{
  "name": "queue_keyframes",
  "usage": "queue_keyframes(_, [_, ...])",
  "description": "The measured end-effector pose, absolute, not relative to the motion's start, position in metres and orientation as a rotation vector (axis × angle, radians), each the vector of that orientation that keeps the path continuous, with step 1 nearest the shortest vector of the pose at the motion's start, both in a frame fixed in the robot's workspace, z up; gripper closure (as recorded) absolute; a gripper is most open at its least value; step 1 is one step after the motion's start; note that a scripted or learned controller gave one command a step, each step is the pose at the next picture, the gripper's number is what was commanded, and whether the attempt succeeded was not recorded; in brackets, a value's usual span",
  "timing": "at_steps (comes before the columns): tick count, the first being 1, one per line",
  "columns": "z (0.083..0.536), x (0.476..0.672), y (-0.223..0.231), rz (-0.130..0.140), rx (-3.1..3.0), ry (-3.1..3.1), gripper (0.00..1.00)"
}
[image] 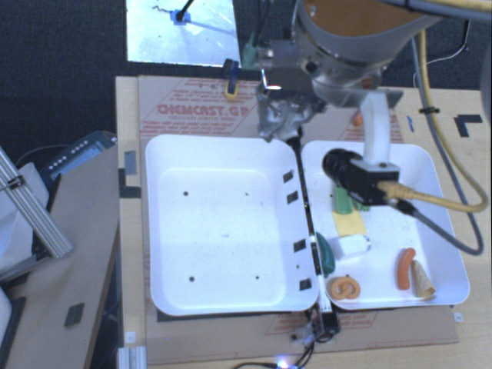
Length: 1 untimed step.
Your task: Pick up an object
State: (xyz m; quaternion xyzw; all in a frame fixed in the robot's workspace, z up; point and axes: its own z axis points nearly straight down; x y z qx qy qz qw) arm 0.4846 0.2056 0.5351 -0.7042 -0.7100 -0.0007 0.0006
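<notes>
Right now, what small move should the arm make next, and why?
Probably ease toward the near side, over the right bin: the gripper hangs at the bins' back rim, while the yellow block and orange sausage lie nearer its front.

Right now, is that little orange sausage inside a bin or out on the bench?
Inside. The orange sausage lies on the floor of the right bin, within its white rim, beside a tan cone.
</notes>
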Motion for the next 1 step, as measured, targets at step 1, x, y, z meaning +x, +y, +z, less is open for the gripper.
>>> queue_keyframes(1, [0.5349, 0.4946, 0.2234, -0.004, -2.216, -2.228, 1.00])
